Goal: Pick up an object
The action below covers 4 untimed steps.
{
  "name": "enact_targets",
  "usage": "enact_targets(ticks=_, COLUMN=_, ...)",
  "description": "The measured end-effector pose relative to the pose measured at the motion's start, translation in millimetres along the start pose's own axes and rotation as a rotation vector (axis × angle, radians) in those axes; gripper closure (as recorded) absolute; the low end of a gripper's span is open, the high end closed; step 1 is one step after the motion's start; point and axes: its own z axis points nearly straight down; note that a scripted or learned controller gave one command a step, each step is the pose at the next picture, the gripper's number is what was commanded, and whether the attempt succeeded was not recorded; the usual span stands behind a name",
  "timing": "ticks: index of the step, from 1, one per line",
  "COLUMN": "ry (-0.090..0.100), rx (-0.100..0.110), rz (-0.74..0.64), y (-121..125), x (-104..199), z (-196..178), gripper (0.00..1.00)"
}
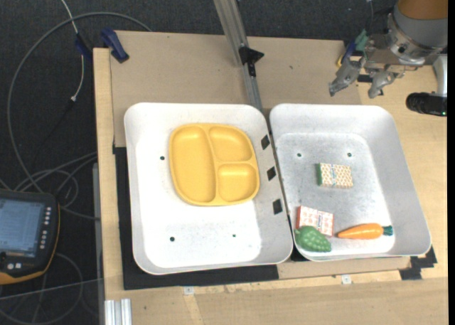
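Claw hovers beyond the right bin, nothing held.
The claw [359, 83] is open and empty above the tabletop [298, 75]. The carrot [362, 230] lies at its 6 o'clock, near the front wall of the right bin [284, 174], long axis running 3-to-9.

bins: 2 [142, 245] [405, 174] | yellow divided plate: 1 [213, 163] | carrot: 1 [364, 230] | green vegetable: 1 [313, 240] | small packets: 2 [335, 175] [315, 220]
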Motion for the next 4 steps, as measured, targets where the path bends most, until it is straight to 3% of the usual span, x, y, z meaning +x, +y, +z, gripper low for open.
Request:
enact_targets(ticks=1, ry=0.000, rx=0.000, rz=0.000, y=0, x=0, z=0, gripper=0.00)
enact_targets(ticks=3, ry=0.001, rx=0.006, rz=0.003, y=-11, x=-16, z=112, gripper=0.00)
enact_targets(ticks=4, ry=0.002, rx=0.006, rz=0.001, y=-16, x=-7, z=168, gripper=0.00)
